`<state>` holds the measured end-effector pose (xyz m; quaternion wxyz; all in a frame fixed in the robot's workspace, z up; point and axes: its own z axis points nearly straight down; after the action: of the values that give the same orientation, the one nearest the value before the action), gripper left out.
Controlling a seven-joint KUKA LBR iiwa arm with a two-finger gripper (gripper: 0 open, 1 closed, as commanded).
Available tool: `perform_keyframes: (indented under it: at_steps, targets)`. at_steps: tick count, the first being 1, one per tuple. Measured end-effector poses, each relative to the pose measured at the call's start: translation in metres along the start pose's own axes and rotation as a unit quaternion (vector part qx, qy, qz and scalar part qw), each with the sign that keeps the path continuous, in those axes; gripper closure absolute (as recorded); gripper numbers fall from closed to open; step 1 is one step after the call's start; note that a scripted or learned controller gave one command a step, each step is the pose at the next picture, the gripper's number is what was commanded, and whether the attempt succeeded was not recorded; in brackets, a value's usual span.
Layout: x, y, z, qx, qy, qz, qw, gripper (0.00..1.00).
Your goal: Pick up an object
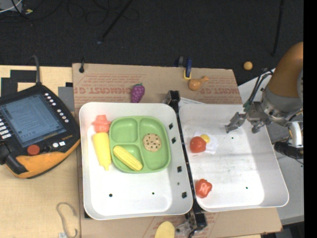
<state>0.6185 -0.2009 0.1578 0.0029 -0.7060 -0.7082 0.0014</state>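
Judging by its look, the tomato (197,144) in the right bin (257,182) seems light, smooth and round, so I would grip across its middle. My gripper (243,121) hangs open and empty, up and right of the tomato.

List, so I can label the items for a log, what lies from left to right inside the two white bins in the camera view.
Yellow bottle → corn cob → cookie → red tomato → tool.

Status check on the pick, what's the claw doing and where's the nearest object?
Claw open, nothing between fingers, over right bin. Red tomato nearest, apart from claw. Path to it bare.
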Motion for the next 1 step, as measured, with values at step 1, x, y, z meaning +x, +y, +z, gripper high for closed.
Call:
perform_keyframes:
  at_steps: [1]
  targets:
    - [0.0026,0.0087,0.0598,-0.001,0.0,-0.002,1.0,0.0]
